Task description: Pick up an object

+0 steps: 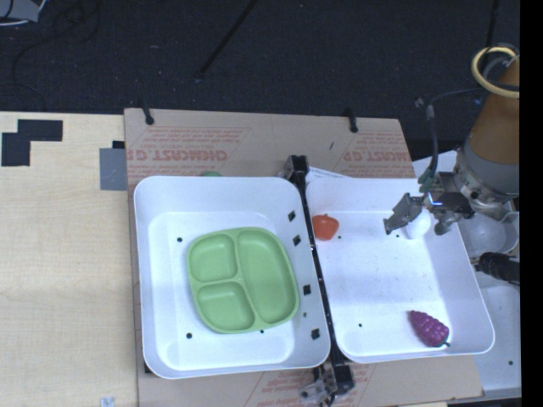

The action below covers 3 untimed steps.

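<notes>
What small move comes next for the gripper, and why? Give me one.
Probably a short travel toward the purple object, then a descent over it. The gripper sits above the upper right part of the right bin with nothing seen between its fingers, and the purple object lies apart from the walls near the bin's lower right. The orange object is an alternative, but it hugs the divider.
</notes>
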{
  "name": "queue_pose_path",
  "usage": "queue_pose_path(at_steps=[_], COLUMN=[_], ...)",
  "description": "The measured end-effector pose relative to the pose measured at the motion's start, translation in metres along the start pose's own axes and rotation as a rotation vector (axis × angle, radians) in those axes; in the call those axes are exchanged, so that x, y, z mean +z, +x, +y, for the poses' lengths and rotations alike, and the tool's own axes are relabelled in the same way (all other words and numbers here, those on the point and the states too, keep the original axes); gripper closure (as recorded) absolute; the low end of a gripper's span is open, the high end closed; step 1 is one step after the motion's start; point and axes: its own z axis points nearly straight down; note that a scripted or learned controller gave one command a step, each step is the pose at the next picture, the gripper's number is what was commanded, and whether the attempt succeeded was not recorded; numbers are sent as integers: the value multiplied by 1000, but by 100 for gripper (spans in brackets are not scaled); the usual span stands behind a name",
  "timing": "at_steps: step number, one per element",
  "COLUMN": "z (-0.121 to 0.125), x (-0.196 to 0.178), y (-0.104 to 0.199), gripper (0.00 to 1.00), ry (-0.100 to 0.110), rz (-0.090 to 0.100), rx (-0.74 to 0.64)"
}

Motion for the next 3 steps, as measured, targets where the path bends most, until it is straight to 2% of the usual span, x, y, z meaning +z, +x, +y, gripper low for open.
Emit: queue_pose_path(at_steps=[1, 2, 3], z=[2, -1, 2], x=[-6, 58, 104], y=[0, 3, 9], gripper=[0, 0, 0], ry=[-12, -4, -5], rz=[-2, 0, 0], rx=[-2, -1, -1])
